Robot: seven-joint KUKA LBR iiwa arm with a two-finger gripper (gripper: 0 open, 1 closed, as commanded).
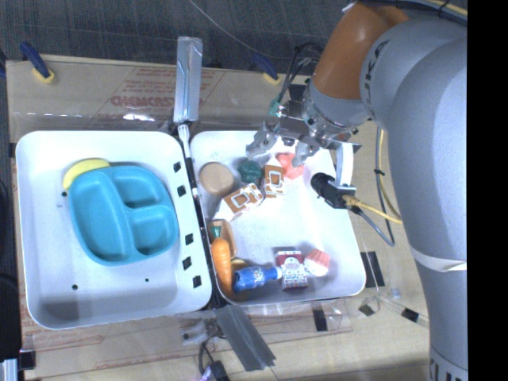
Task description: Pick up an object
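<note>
Gripper [279, 151] hangs over the right bin's [343, 236] far edge, beside a teal object [249, 170]; finger state indiscernible.

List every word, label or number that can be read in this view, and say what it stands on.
Red print on the clear sheet behind the bins: letters show, too blurred to read for certain.
Label on the blue bottle: too small to read.
Print on the red and white carton: too small to read.
Markings on the small brown and white boxes: blurred, unreadable.
No text can be read for certain.
</note>
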